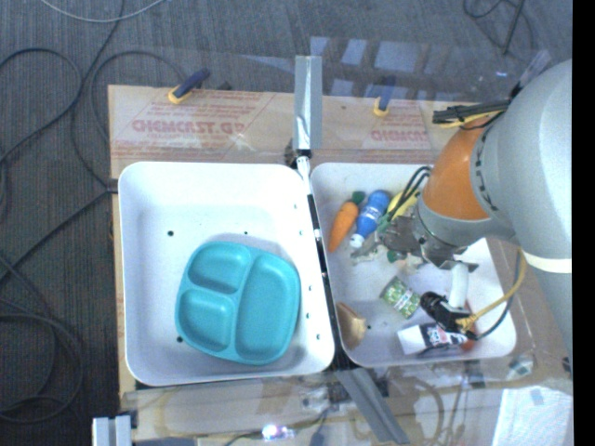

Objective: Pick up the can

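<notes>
Low over the right bin (pixel 502 342), the gripper (pixel 402 240) sits at centre-right of the frame, under the arm's (pixel 521 156) orange band; whether it is open or closed, and whether it has hold of anything, cannot be told from this angle. Two white bins stand side by side on a cardboard-covered bench (pixel 214 128), with yellow clamps (pixel 186 85) at its upper edge. Grey carpet with loose black cables (pixel 56 63) fills the upper and left of the frame. The left bin (pixel 158 193) holds a teal divided plate (pixel 239 302) in its lower middle. In the right bin, the can (pixel 400 297) lies on its side just below the gripper, small, with a green speckled label and a pale end. An orange carrot (pixel 343 225) and a blue bottle (pixel 373 212) lie at the bin's upper left, beside the gripper. A white tube (pixel 429 337) lies near the lower edge, and a brown wooden spoon (pixel 351 321) at lower left.
</notes>
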Tool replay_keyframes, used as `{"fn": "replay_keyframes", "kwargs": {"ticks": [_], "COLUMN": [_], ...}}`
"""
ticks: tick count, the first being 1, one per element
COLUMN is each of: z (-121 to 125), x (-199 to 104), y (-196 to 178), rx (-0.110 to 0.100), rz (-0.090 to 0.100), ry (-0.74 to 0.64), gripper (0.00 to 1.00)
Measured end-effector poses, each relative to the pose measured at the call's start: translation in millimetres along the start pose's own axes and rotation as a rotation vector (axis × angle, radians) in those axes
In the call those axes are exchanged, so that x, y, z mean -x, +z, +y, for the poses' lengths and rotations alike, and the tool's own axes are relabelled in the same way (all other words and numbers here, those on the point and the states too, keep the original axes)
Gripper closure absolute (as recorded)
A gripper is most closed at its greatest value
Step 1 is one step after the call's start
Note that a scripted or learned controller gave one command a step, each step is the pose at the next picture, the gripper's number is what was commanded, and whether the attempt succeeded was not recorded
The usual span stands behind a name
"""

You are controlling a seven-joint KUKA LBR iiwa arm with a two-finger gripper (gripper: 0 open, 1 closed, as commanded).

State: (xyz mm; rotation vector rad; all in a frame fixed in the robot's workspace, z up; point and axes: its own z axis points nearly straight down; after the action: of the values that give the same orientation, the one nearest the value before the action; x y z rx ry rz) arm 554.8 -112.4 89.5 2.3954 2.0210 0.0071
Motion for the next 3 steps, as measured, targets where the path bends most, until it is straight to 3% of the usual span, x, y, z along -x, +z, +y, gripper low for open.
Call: {"fn": "replay_keyframes", "kwargs": {"ticks": [1, 2, 3], "z": [-34, -34, -3], "x": [43, 42, -26], "y": [-1, -10, -123], "rx": [0.004, 0.003, -0.01], "rz": [-0.001, -0.001, -0.004], "ry": [0.21, 0.209, 0.091], "gripper": [0.0, 1.0, 1.0]}}
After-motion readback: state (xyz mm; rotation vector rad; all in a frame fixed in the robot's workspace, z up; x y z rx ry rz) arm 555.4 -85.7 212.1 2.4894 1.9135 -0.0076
